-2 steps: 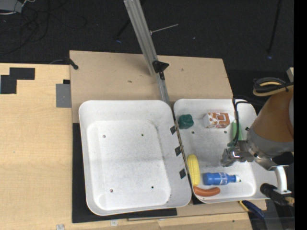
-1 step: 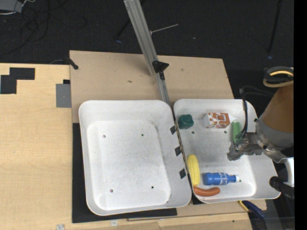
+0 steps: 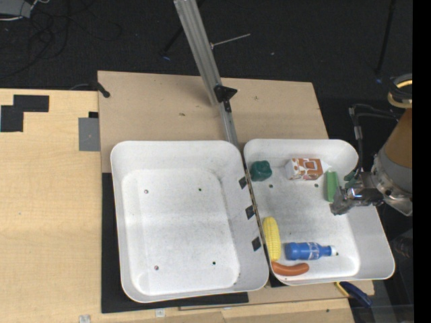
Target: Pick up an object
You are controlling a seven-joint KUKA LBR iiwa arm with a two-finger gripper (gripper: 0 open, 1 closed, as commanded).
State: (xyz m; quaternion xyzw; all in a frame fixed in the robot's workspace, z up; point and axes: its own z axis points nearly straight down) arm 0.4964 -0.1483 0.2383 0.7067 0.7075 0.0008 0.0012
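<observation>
Hot dog [image 3: 290,269] at right bin's [image 3: 377,264] near edge, pincer [image 3: 339,205] state unclear beside green stick [image 3: 330,186]

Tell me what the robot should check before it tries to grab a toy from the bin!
1. Are there toys to grab? The right bin holds a green block, a small carton, a green stick, a corn cob, a blue bottle and a sausage: ok.
2. Is the gripper over that bin? It sits at the right side, next to the green stick: ok.
3. Are the jaws open and ready? Too blurry: cannot tell.
4. Is anything already held? Cannot tell.
5. Is the nearest toy free of the others? The green stick lies apart from the carton: ok.
6. Are the corn cob, bottle and sausage easy picks? They crowd the bin's front left corner: not ok.
</observation>
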